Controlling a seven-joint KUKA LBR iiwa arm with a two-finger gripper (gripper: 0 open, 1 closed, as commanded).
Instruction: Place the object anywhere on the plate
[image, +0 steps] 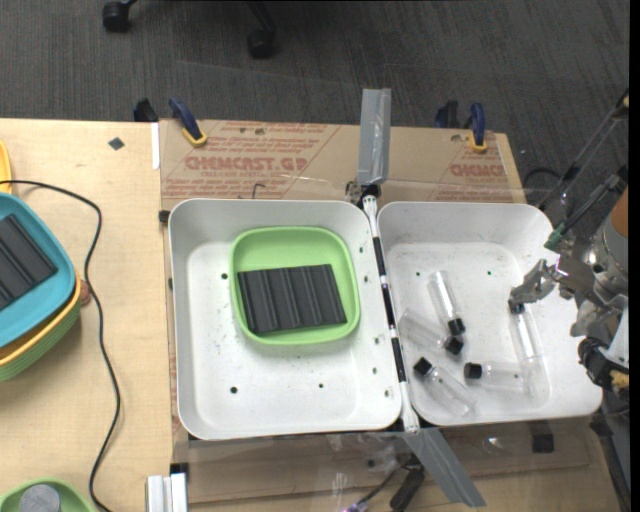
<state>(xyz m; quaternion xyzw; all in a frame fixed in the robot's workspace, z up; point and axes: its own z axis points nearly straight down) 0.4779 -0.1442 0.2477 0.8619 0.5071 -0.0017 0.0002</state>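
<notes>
A green square plate (246, 253) with a dark ridged insert (294, 298) lies in the left bin (200, 380). Several clear plastic tubes with black caps lie in the right bin (480, 230): one (441, 296) near the middle, one (526, 343) toward the right, and others (448, 393) along the front. My gripper (530, 288) comes in from the right edge, low over the right bin, just above the top end of the right-hand tube. I see nothing lifted off the bin floor.
A metal divider (385, 300) runs between the two bins. Cardboard (260, 160) held by clamps lies behind them. Stacked blue and green dishes (35, 290) and a black cable (100, 300) sit on the bench at left.
</notes>
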